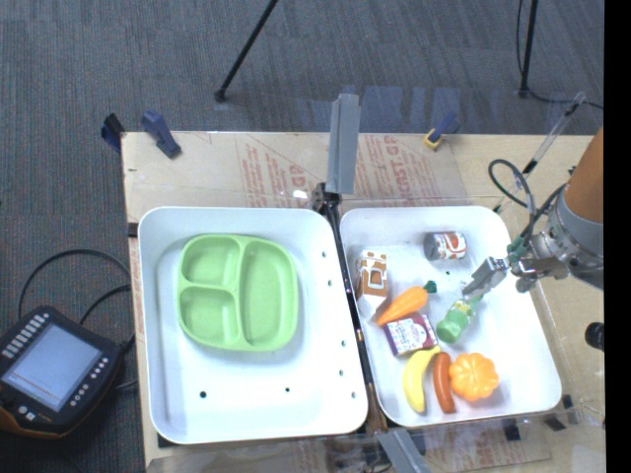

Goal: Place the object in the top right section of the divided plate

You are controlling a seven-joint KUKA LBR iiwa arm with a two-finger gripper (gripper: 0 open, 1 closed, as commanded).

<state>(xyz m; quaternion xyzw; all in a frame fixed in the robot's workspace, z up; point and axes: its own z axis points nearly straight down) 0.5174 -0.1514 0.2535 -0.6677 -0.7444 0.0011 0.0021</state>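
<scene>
gripper (pixel 485 278) over right bin (pixel 523 363), just above green bottle (pixel 456 320), finger state unclear; green divided plate (pixel 239 292) in left bin (pixel 168 402)

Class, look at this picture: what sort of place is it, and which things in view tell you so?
Probably a robotics lab set up for pick-and-place trials. A robot arm reaches over two white bins, one holding toy food and the other a green divided plate, and a teach pendant lies on the carpet.

The divided plate (pixel 239 292) lies in the left bin (pixel 158 382); the toy food (carrot (pixel 403 304), banana (pixel 418 378), can (pixel 447 245)) lies in the right bin (pixel 527 363).
</scene>
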